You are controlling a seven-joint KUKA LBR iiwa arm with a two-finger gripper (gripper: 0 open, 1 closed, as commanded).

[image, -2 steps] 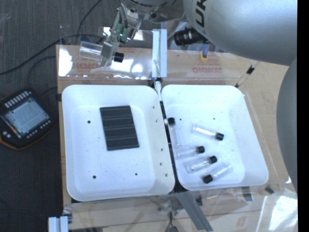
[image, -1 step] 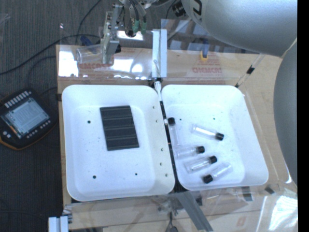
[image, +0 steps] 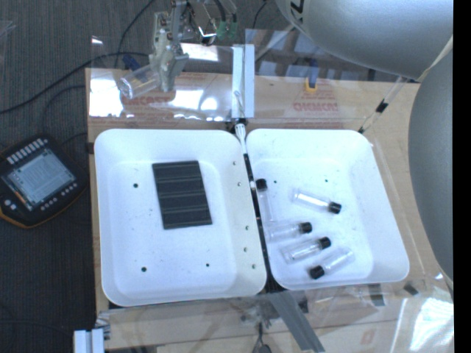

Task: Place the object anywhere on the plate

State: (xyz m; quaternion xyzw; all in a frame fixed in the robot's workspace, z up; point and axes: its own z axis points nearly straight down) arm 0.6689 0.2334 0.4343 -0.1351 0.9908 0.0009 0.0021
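Observation:
The plate (image: 182,194) is a dark grey ribbed rectangle lying flat in the middle of the left white bin (image: 118,271). My gripper (image: 165,76) hangs high at the top left, past the far rim of that bin. A clear vial (image: 137,86) juts out to the left from between its fingertips, so it is shut on that vial. Several more clear vials with black caps (image: 315,201) lie in the right bin (image: 368,160), mostly in its near left part.
A hand-held control pendant (image: 37,181) lies on the floor to the left of the bench. An upright metal bracket (image: 243,79) stands behind the seam between the bins. The arm's large grey body (image: 368,20) covers the top right.

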